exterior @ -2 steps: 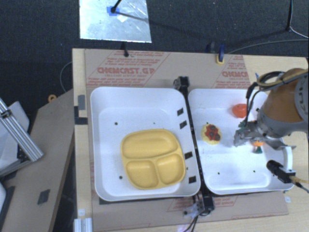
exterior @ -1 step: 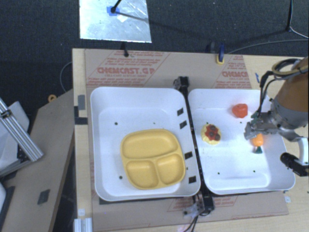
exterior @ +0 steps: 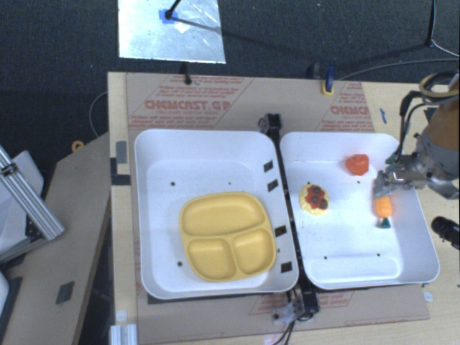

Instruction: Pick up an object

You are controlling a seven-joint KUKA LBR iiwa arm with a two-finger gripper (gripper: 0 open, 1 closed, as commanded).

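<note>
**Pincer at the right bin's far edge, beside the small carrot**

Camera view, looking down at a slant: the arm (exterior: pixel 438 146) comes in from the right, and its pincer (exterior: pixel 382 187) hangs low over the right-hand edge of the right bin (exterior: pixel 359 268). The metal tips are small and partly lost against the white wall, so how far they stand apart cannot be told; nothing can be made out between them.

Just below the pincer, nearly touching its tip, lies a small orange carrot (exterior: pixel 384 208) with a dark green end pointing toward the bin's near side. It rests on the bin floor, close against the right wall. Up and to the left of the pincer, near the bin's back wall, sits an orange-red rounded toy (exterior: pixel 357 164), perhaps a tomato or a pepper. Farther left of the pincer, toward the wall between the two bins, is a small yellow disc with red and dark toppings (exterior: pixel 315 198), which looks like a toy pizza.

Well to the left of the pincer, in the left bin (exterior: pixel 162 157), a yellow tray with three compartments (exterior: pixel 227 234) lies flat in the nearer half.

Both bins sit side by side on a brown printed sheet (exterior: pixel 187 103) that covers the bench (exterior: pixel 445 214). Beyond the sheet, on the dark floor, lies a silver square (exterior: pixel 171 21).
</note>
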